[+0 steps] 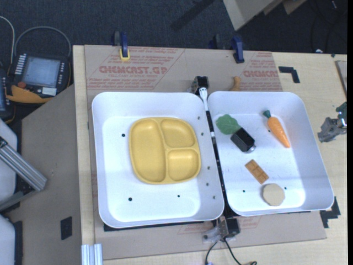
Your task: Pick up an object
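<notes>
Camera view: claw [332, 128] low at right edge, just outside right bin [317, 164], finger state unclear.

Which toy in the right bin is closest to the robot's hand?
The orange carrot. It lies nearest the bin's right side, where the hand waits; the others sit farther left or lower.

Dark blue carpet [138, 10] is showing beyond the brown bench board [165, 65]; a handheld control pendant [39, 73] is lying at left.
</notes>
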Tool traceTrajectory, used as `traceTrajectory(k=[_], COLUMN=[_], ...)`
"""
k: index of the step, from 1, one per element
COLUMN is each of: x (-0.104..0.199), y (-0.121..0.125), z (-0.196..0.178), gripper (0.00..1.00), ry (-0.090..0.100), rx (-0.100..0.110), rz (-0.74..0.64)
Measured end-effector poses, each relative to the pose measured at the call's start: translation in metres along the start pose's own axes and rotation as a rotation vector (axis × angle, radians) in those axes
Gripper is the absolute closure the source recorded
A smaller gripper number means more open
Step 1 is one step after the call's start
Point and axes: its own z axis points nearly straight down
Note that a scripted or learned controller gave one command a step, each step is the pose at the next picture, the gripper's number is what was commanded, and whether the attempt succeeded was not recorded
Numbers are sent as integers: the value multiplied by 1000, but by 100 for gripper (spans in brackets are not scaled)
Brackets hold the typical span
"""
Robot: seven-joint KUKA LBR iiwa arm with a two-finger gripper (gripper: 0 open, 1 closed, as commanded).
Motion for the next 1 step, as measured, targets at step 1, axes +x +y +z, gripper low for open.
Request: traceTrajectory(k=[1], x=[54], y=[23], z=[15], gripper=[100], ry=[8], rx=[10], rz=[-5])
